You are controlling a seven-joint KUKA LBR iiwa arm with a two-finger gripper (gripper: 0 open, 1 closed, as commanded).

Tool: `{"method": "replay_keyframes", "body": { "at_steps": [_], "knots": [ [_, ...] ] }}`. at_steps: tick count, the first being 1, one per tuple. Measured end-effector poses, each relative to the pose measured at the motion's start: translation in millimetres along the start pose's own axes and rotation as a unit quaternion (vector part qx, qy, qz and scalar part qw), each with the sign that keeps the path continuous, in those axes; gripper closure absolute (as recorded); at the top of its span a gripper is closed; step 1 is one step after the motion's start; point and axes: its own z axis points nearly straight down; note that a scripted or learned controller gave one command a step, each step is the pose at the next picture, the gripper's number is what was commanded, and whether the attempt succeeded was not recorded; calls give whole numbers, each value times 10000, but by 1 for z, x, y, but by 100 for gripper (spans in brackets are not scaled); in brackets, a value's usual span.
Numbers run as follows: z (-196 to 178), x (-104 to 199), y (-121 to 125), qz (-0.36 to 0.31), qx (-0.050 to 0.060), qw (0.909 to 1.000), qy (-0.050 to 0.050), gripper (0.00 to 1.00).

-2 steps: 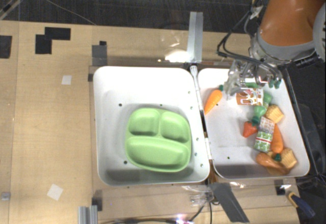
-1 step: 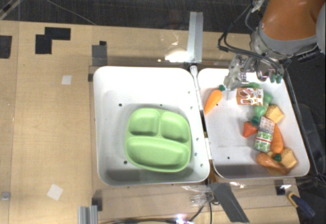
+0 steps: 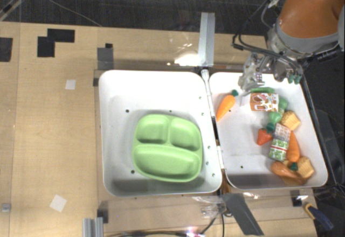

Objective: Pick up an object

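The right bin (image 3: 242, 150) holds several toy foods: an orange carrot (image 3: 225, 106) near its left wall, a small printed carton (image 3: 263, 102) at the back, and a cluster along the right side with a strawberry (image 3: 264, 136), a green-and-white carton (image 3: 279, 143), waffle pieces (image 3: 290, 120) and more carrots (image 3: 285, 171). My gripper (image 3: 252, 81) hangs over the back edge of the right bin, just above and left of the printed carton. Nothing shows between its fingers.
The left bin (image 3: 116, 123) holds a green divided plate (image 3: 167, 147). A grey metal post (image 3: 206, 39) stands behind the seam between the bins. Cables run by the arm at the upper right. Wooden bench surface lies to the left.
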Motion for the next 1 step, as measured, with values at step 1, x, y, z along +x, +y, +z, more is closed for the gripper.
{"method": "replay_keyframes", "body": {
  "at_steps": [1],
  "knots": [
    [49,70,-28,115,5,9999,127,100]
  ]
}}
